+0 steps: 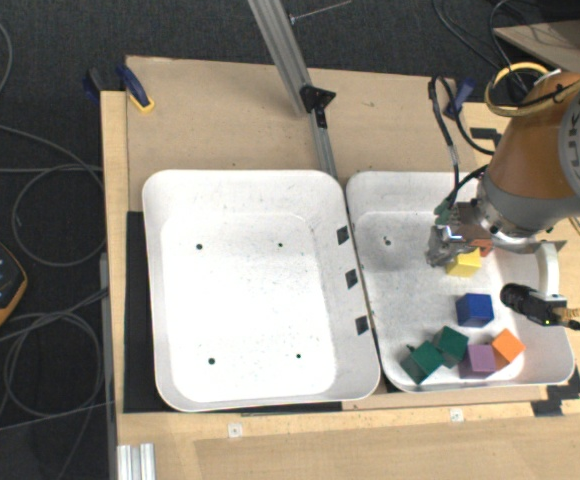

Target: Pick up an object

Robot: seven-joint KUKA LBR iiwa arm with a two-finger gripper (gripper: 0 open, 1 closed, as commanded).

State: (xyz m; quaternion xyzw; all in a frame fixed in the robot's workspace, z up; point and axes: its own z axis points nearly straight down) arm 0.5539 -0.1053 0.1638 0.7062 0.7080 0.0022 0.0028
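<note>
My gripper [446, 250] hangs over the middle of the right bin [400, 278], under the orange band of the arm. A yellow block [464, 263] lies right against its lower right side; I cannot make out whether the block is gripped or just beside it. Nearer the front of the same bin lie a blue cube [475, 309], an orange cube [508, 346], a purple cube [481, 359] and two dark green blocks [452, 343] [425, 361], bunched in the front right corner.
The left bin [170, 268] stands beside the right one, with small black clips along the shared wall. A slanted metal pole [290, 58] rises behind the bins. Cables run over the floor at left and the bench at back right.
</note>
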